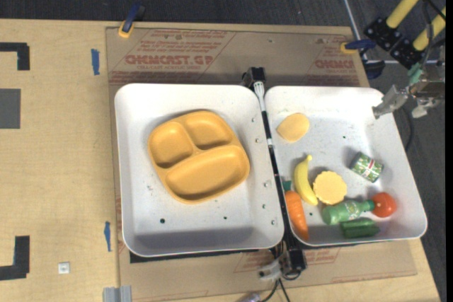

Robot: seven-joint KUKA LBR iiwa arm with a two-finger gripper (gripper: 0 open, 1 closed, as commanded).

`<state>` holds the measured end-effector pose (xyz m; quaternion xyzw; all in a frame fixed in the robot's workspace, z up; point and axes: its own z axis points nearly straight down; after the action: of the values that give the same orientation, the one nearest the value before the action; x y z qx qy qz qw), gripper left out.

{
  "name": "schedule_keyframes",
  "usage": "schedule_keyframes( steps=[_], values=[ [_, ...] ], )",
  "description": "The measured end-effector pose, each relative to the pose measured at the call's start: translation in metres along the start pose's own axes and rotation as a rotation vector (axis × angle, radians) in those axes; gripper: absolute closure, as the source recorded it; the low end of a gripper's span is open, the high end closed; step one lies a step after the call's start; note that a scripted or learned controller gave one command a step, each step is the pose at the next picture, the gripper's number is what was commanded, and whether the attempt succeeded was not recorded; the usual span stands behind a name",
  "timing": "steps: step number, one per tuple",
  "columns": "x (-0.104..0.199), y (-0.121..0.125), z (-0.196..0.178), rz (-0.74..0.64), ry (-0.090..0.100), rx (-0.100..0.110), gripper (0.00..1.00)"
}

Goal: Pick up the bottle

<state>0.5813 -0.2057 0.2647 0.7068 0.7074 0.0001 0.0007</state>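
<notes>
The bottle is green and lies on its side near the front of the right bin, its neck pointing right toward a tomato that sits just beside its cap. A yellow disc touches the bottle from behind, and a dark green piece lies just in front of it. Left of these are a banana and a carrot, close to the wall between the bins. A small green can lies tilted near the right wall, and a pale yellow oval rests toward the back. The left bin carries a yellow divided plate. The gripper hangs at the right bin's back right corner, well apart from the bottle; whether it is released or clenched I cannot tell.
</notes>
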Motion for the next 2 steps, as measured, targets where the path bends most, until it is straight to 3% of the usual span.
schedule_keyframes(
  steps=[1, 2],
  values=[
    [0.000, 0.001, -0.011, -0.002, -0.001, -0.003, 1.00],
    [0.024, 0.061, 0.072, -0.032, 0.001, 0.001, 1.00]
  ],
)
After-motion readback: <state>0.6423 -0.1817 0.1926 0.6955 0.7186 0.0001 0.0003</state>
